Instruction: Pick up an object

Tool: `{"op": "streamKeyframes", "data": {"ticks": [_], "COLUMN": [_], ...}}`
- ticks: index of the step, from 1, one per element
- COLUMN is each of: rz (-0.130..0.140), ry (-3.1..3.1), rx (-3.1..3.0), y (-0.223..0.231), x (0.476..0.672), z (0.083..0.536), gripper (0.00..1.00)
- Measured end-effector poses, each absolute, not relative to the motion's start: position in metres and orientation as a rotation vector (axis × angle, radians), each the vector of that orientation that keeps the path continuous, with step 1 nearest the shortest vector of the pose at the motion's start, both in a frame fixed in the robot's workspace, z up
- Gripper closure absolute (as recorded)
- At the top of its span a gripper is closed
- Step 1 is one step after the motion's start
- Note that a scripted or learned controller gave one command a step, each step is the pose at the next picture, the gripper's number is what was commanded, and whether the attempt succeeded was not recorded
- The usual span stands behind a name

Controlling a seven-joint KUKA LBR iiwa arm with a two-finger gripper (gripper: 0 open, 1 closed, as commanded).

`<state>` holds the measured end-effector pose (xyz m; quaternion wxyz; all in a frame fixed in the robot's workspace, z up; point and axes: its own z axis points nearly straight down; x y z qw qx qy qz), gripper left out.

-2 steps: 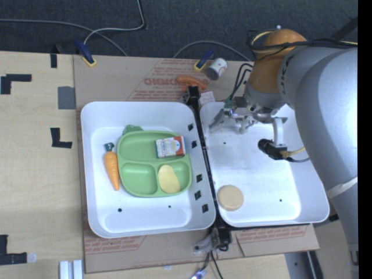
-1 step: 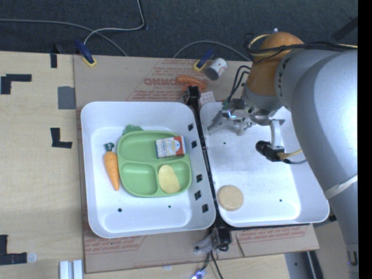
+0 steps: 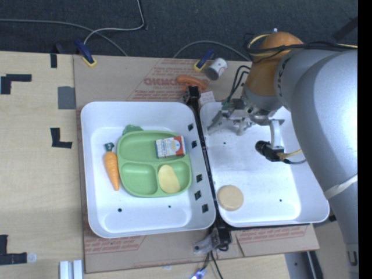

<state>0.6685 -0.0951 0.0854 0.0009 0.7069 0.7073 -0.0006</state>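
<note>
above right bin (image 3: 302, 211): gripper (image 3: 229, 120), perhaps empty-handed

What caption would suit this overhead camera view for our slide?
Grey arm's claw poised over the right bin holding a tan disc; carrot beside green tray in the left bin.

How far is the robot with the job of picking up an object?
Nothing looks picked up yet. The gripper is low over the back of the right bin, with no object seen in it. The cookie lies near that bin's front; the carrot and tray lie in the left bin.
</note>
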Motion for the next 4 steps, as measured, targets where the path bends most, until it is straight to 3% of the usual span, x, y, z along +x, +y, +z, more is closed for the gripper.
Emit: {"op": "streamKeyframes", "data": {"ticks": [4], "rz": [-0.002], "ry": [2.222], "rx": [2.219], "y": [-0.0967], "x": [0.6685], "z": [0.0854], "gripper": [0.0]}}
